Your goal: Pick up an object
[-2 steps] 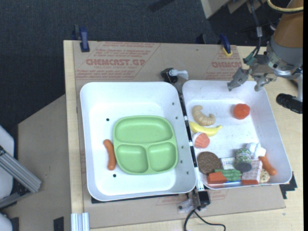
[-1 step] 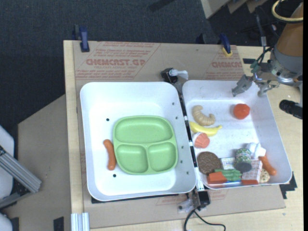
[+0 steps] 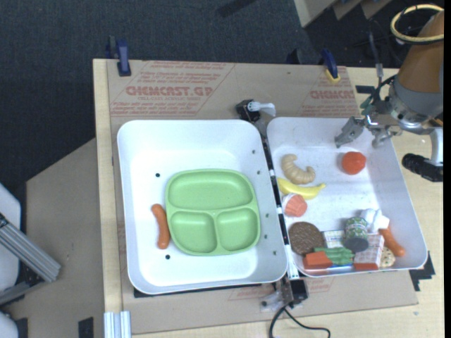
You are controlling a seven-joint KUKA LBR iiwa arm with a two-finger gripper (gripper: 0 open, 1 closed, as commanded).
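Note:
My gripper [image 3: 364,134] hangs over the far part of the right bin [image 3: 409,196], its two grey fingers [image 3: 346,133] spread open with nothing between them. A red tomato [image 3: 353,162] lies just in front of and below the fingertips, apart from them. Further left in the same bin are a tan croissant [image 3: 297,167], a yellow banana [image 3: 301,186] and a small orange-red piece [image 3: 296,205]. Along the bin's near side sit a brown cookie [image 3: 304,236], a small can [image 3: 356,227], a carrot [image 3: 391,242] and several other small toy foods.
The left bin [image 3: 141,153] holds a green divided plate [image 3: 211,211] with an orange sausage [image 3: 161,225] lying beside it on the left. A black and white fitting [image 3: 254,109] sits at the back between the bins. Blue clamps [image 3: 121,51] grip the bench's far edge.

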